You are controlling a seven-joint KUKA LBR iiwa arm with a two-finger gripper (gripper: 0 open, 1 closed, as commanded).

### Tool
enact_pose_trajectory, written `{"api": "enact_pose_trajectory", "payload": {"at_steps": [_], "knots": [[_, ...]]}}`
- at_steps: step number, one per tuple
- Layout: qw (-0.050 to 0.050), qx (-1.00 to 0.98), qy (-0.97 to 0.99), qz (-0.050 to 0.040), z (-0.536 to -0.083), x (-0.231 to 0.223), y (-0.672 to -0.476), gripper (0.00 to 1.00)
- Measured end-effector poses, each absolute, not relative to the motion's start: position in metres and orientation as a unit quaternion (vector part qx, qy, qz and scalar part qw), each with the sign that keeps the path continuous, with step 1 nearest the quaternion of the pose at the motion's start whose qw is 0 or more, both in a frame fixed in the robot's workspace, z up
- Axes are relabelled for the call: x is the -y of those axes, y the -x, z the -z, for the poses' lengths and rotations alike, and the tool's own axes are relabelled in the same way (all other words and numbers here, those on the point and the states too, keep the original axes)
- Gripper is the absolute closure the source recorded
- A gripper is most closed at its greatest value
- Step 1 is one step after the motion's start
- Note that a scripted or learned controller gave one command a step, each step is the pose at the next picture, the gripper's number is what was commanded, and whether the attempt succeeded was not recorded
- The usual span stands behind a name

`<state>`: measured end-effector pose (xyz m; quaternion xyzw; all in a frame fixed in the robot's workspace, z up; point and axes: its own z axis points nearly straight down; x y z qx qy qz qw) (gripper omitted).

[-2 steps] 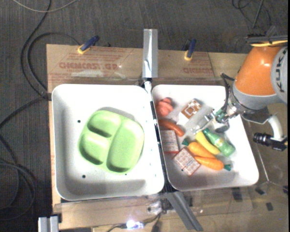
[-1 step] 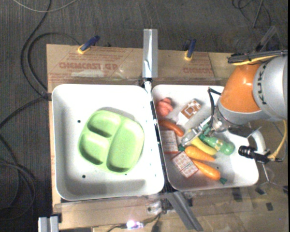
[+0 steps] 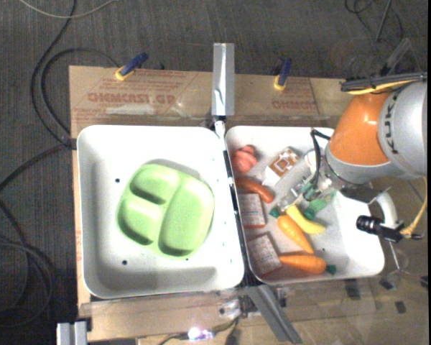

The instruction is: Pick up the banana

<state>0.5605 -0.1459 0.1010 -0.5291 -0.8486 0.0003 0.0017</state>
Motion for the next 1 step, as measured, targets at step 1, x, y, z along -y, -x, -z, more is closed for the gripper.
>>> {"api": "enact_pose_trajectory", "payload": {"at_steps": [1], "knots": [[0.002, 0.842, 0.54, -0.0014, -0.2211, 0.0975, -0.5675, 1.0]]}}
